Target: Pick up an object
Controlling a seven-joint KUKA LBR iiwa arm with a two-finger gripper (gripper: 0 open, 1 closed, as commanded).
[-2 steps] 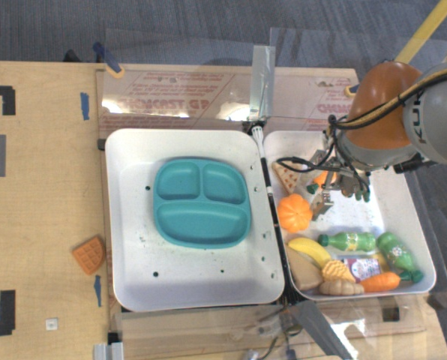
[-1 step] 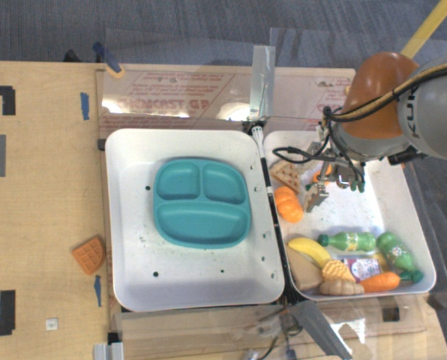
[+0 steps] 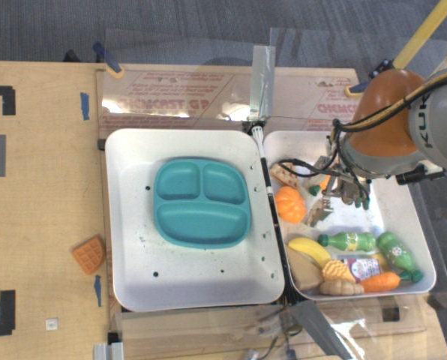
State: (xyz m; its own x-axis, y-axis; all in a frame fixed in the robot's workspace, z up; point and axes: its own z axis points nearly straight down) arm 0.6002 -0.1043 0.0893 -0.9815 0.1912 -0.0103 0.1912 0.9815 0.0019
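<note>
My gripper hangs low over the upper middle of the right bin, under the orange wrist band. Just left of it lies an orange pumpkin-like toy, and a tan piece sits by the bin's upper left wall. Along the bin's front lie a yellow banana, a green bottle, a second green item, a carrot, a purple-and-white packet and a tan bread-like piece. Nothing is visibly held by the gripper.
The left bin holds a teal divided plate. An orange waffle-like toy lies on the wooden bench left of the bins. A clear plastic sheet stands behind the bins. Black cables trail from the wrist.
</note>
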